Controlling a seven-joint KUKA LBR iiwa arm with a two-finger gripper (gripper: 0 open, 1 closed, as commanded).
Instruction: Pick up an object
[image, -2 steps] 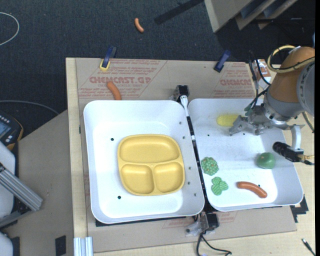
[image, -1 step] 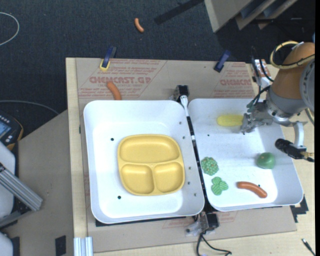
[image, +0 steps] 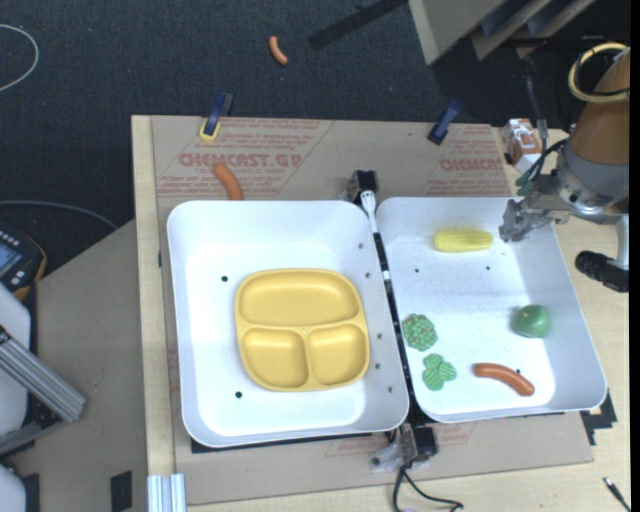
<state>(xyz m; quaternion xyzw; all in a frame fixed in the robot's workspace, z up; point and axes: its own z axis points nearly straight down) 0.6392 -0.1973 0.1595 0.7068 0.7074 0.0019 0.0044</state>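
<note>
Now, the nearest target: the yellow piece (image: 463, 240) lies in the right bin (image: 560, 290), near that bin's far edge.
Tool position: the gripper (image: 517, 221) hangs at the far right corner of the right bin, just beside the yellow piece and to its right in the camera view.
Tool state: I cannot tell how the gripper is set; its tip is small and dark against the bin rim, and nothing is seen held in it.
Key relation: the yellow piece lies to the left of the gripper and a touch nearer the camera, apart from it, not touching.
Long axis: the yellow piece is stretched left to right across the view, so its near end points roughly toward the gripper.
Judgement on approach: a short sideways shift toward the bin's middle, then a drop, looks like what the pick calls for; closing across the short width would likely suit better than along the length.
Other candidates: a green ball (image: 532, 321) sits by the right wall, a sausage (image: 503, 377) lies near the front, and two leafy green pieces (image: 419, 330) (image: 437, 372) rest by the left wall, all farther from the gripper.
Left bin (image: 200, 300): it holds a yellow divided tray (image: 300, 328), well apart from the gripper.
Risk: the far wall is near, which may crowd the descent.
</note>
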